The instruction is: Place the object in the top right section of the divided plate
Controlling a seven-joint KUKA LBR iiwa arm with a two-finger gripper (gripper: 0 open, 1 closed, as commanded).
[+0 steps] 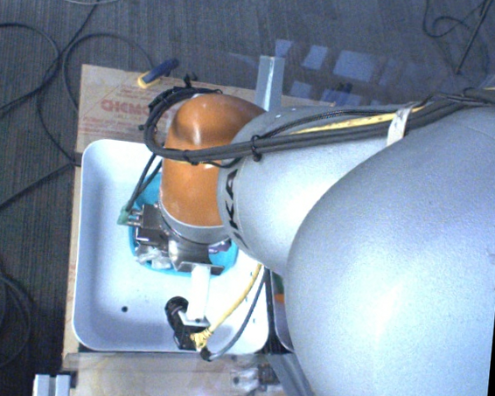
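My arm's orange band [201,157] and grey wrist hang over the left white bin [104,222]. Under the wrist, slivers of a blue divided plate [163,264] show at the left and lower edges; most of the plate is covered by the arm. The gripper [162,243] sits directly over the plate, with metal parts visible at the wrist's lower left. The object itself is hidden beneath the wrist.
A black and white bracket with a yellow cable [188,325] hangs off the wrist near the bin's front edge. The large grey arm body [383,251] covers the right bin. A cardboard sheet [117,104] lies behind the left bin. Bare white floor of the left bin shows at its left and front.
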